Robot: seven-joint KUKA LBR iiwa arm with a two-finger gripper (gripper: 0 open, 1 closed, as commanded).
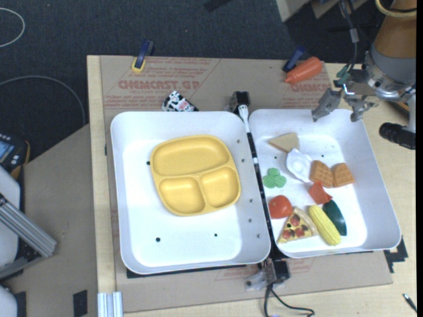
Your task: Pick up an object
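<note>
Pizza slice (297, 226) and corn (324, 224) lie at the right bin's (378, 177) near edge, with a tomato (279, 205), broccoli (273, 177), egg (298, 165) and waffles (332, 174) farther in, all well short of the gripper (342, 107). It hangs over the bin's far rim, fingers spread and holding nothing. A yellow tray (193, 174) sits in the left bin (129, 197).

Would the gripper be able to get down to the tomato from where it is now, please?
Probably yes: the gripper hangs open above the right bin's far edge, and the tomato lies uncovered, though the pizza slice sits close beside it.
</note>
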